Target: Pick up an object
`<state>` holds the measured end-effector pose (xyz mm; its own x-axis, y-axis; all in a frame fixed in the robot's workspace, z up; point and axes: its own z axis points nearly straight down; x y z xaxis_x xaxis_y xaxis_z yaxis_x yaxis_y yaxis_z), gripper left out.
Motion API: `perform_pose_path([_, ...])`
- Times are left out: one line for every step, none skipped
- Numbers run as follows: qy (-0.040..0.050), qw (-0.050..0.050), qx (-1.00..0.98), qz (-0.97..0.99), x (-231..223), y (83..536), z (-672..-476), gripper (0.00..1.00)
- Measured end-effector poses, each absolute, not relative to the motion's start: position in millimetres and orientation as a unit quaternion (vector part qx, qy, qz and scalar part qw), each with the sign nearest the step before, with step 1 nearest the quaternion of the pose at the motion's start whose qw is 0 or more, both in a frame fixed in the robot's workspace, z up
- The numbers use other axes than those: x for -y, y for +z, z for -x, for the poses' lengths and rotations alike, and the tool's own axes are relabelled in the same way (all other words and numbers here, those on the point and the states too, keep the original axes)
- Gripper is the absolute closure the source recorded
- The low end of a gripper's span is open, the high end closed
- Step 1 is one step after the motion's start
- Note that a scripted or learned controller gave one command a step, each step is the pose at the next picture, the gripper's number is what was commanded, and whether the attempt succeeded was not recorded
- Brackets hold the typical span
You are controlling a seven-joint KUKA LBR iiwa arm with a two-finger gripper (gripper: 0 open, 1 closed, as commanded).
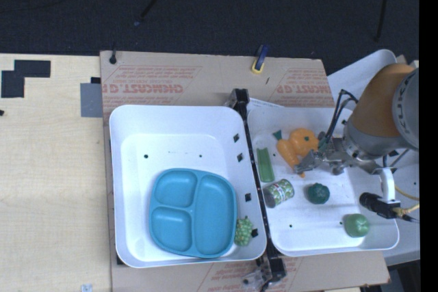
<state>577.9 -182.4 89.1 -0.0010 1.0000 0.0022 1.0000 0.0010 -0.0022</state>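
Observation:
The right bin point(311, 243) holds several small things. An orange toy point(300, 145) lies near its back, with a flat green stick point(265, 164) to its left. A small can point(278, 192) lies on its side near the divider. A dark green ball point(317, 193) sits mid-bin and a light green piece point(356, 224) sits at the front right. My gripper point(313, 162) is low in the bin, just below and right of the orange toy and above the dark green ball. Nothing is visibly held in it.
The left bin point(137, 126) holds a blue divided plate point(193, 212), and a bumpy green cluster point(243, 231) sits at the plate's right edge by the divider. The arm's orange band point(383, 102) overhangs the right bin's far right side.

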Motion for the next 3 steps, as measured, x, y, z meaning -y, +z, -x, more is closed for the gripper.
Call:
perform_pose_path([-0.0007, -0.001, 0.707, 0.707, 183.7, 101.3, -578.5, 1.00])
perform_pose_path([-0.0009, -0.001, 0.707, 0.707, 175.6, 151.6, -574.7, 1.00])
perform_pose_path([-0.0011, -0.001, 0.707, 0.707, 169.8, 199.3, -581.9, 1.00])
